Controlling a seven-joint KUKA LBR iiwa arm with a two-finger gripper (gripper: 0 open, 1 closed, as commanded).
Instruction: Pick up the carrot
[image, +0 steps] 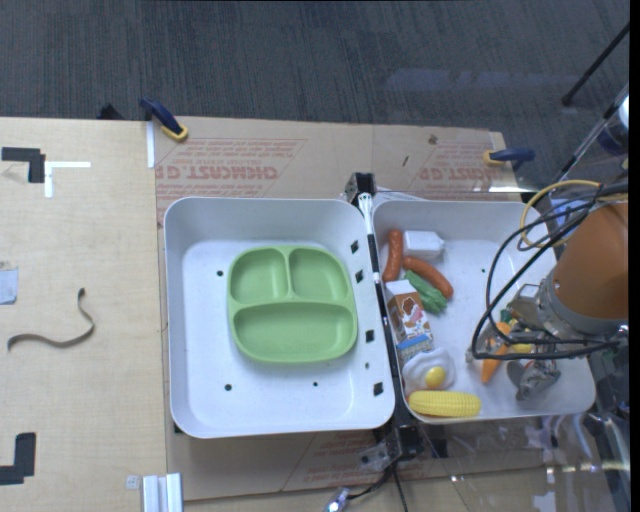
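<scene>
Yellow plastic corn cob (445, 403) lies closest to the lens, along the near wall of the right white bin (470, 215). Taking that cob as my landmark: just behind it sits a fried egg toy with a yellow yolk (432, 377), and behind that a small printed carton (410, 320). Farther back from the cob come a green pepper-like piece (428, 288), an orange-red sausage (430, 274), a second red sausage (393, 254) and a white block (423, 242). To the right of the cob, a little farther back, the small orange carrot (489, 366) lies on the bin floor, tilted, under my cables. My claw (533, 378) hangs right of the cob, just beside the carrot; whether it is spread or pressed together I cannot tell. Left of the cob, the second white bin (190, 300) holds a green 3-compartment plate (293, 304) on the worktop (80, 250).
</scene>
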